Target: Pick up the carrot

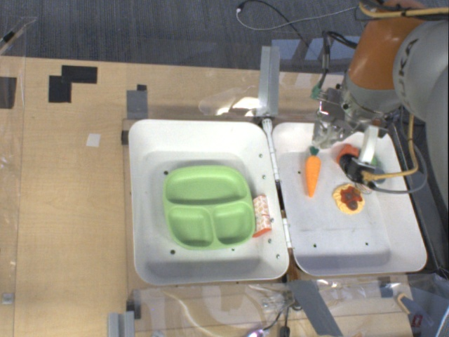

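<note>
Wooden tabletop (70, 188) with two white bins side by side. Left bin (203, 135) has a green divided tray (208, 206) and a small wrapped snack (262, 215) leaning at its right edge. Right bin (365, 251) holds the carrot (312, 175), lying lengthwise near the top left, with a little pizza (349, 198) just to its right and something red (349, 153) half hidden under the arm. The arm comes in from the right, pincer (324, 140) hanging just above the carrot's green end. Can't tell how wide it's set.

Grey arm (414, 55) with orange band, reaching in from the right, end effector (324, 133) pointed down.
</note>
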`<move>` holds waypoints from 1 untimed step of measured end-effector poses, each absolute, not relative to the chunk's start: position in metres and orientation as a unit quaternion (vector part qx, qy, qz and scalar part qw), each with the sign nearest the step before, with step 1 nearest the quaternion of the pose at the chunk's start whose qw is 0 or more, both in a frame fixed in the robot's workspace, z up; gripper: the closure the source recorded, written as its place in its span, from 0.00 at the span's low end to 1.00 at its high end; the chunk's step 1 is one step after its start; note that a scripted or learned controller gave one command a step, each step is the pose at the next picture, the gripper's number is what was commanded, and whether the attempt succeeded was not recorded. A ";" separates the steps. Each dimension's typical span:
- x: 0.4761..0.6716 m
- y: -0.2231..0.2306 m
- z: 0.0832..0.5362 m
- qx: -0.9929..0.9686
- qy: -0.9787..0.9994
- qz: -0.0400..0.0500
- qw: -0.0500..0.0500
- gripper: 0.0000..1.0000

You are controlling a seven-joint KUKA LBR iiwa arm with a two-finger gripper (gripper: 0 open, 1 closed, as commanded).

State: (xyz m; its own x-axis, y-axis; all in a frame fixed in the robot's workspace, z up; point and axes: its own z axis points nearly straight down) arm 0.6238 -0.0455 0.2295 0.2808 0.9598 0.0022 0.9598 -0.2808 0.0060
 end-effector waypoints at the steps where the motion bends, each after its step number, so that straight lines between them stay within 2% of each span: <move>1: 0.623 -0.046 0.229 0.800 0.600 0.002 0.001 0.00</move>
